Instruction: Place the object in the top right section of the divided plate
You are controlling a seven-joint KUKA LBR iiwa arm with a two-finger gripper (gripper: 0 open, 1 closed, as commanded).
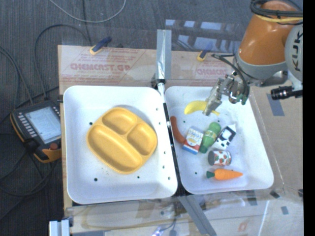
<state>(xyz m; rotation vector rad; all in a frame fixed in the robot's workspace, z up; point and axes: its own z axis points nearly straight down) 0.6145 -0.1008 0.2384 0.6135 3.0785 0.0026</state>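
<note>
A yellow divided plate (122,139) with three sections lies in the left bin (78,181); nothing rests in any section. My gripper (211,110) hangs over the upper part of the right bin (258,146), its tip just right of a yellow banana (196,107) and above a green bottle (210,135). Whether the tip touches the banana is unclear.
The right bin also holds a red sausage (176,129) by its left wall, a small carton (194,140), a black-and-white cow toy (226,136), a tin can (219,158) and a carrot (224,174). A teach pendant (38,127) lies left of the bench.
</note>
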